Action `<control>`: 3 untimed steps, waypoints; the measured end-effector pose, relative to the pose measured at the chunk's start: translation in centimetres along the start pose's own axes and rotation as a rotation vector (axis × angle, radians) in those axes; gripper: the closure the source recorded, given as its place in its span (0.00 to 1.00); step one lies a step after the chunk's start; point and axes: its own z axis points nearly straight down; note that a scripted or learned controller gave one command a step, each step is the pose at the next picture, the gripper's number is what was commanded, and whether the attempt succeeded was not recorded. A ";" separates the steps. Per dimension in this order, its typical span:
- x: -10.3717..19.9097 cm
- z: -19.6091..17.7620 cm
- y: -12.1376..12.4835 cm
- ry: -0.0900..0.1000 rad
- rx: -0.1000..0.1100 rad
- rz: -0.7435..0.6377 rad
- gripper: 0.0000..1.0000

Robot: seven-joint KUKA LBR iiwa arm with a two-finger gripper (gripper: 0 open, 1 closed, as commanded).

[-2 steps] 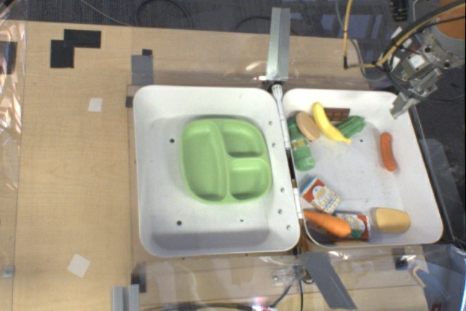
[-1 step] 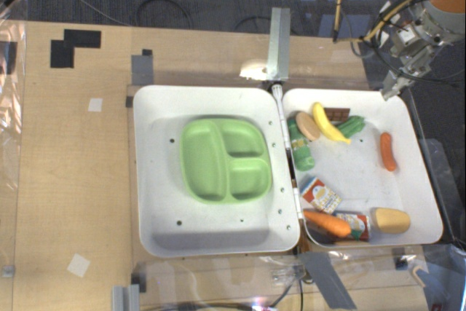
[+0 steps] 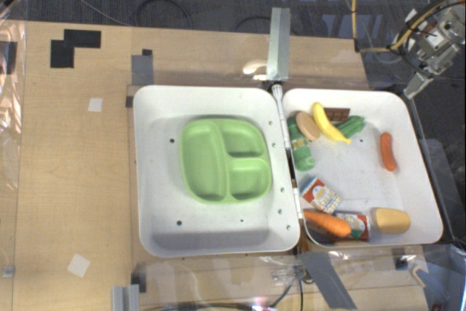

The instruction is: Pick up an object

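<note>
**Right bin: contents, arm standing off**

Gripper (image 3: 437, 54) is hanging beyond the right bin (image 3: 408, 107), off its far right corner; whether it is open I cannot tell. Lying inside the bin: banana (image 3: 328, 123) at the far left, sausage (image 3: 388, 151) at the right, carrot (image 3: 327, 223) at the near left.

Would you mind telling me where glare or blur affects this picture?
Camera view: a bright glare spot sits on the bench just behind the metal divider post; the end effector at upper right looks soft; the green tray and banana are evenly lit and sharp.
</note>
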 end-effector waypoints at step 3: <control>-6.3 1.5 10.7 -0.002 -0.005 -0.727 1.00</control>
